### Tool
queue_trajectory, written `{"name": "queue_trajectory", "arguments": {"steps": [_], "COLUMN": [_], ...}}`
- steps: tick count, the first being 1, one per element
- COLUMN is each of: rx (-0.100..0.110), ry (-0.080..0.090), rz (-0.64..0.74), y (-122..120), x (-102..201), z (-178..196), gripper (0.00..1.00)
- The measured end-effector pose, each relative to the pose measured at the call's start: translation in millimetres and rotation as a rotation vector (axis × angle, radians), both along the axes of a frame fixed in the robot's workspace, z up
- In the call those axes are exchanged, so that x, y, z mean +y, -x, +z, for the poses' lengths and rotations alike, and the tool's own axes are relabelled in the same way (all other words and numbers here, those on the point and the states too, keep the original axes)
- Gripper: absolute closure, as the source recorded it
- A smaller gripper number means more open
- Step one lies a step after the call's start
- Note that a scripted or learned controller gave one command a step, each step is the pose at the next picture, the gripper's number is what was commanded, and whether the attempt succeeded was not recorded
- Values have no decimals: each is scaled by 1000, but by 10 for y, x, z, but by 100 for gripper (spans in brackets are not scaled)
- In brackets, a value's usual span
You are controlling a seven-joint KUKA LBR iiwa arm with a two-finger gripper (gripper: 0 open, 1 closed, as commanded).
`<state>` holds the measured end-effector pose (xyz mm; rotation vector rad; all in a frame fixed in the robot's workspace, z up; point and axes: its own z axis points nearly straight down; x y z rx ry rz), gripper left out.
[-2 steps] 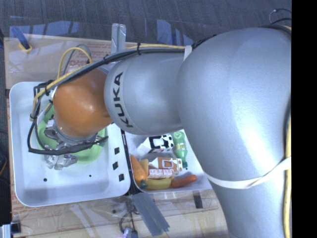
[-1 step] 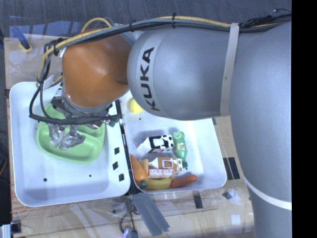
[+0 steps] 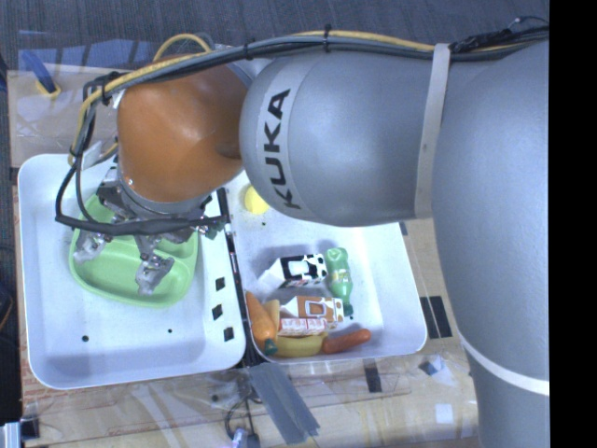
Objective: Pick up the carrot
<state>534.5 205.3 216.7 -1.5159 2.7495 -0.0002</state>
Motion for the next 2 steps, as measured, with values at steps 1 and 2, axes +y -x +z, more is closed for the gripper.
{"name": "queue_trajectory", "arguments": {"steps": [1,2], "rx": [4,30], "ry": [1,-4], "rz": [129,14], "y": [483,-299], "x": [-270,-268], "z": [-1266,-1328], "gripper": [0,0]}}
